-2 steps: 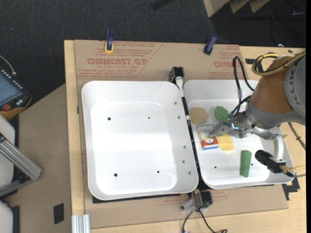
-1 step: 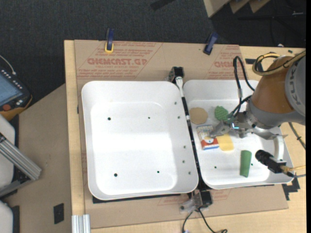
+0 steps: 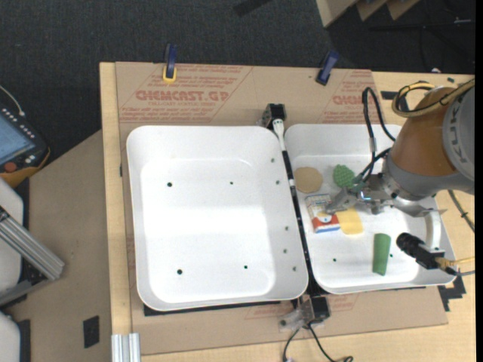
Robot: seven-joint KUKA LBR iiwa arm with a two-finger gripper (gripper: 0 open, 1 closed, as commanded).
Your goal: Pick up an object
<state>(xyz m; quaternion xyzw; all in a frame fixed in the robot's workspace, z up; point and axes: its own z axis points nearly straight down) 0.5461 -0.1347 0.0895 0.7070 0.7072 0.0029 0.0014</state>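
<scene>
Hand (image 3: 343, 199) hovering low in the right bin (image 3: 332, 270), just above the yellow block (image 3: 351, 222) and beside the red-blue box (image 3: 325, 223), grip state unreadable; approach step, needing final descent next.

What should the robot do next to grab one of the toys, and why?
Probably lower a little onto the yellow block. The end effector sits low in the right bin, right above the cluster of the yellow block and the red, white and blue box, with nothing seen between its tips. The green cylinder and tan disc lie farther off.
</scene>
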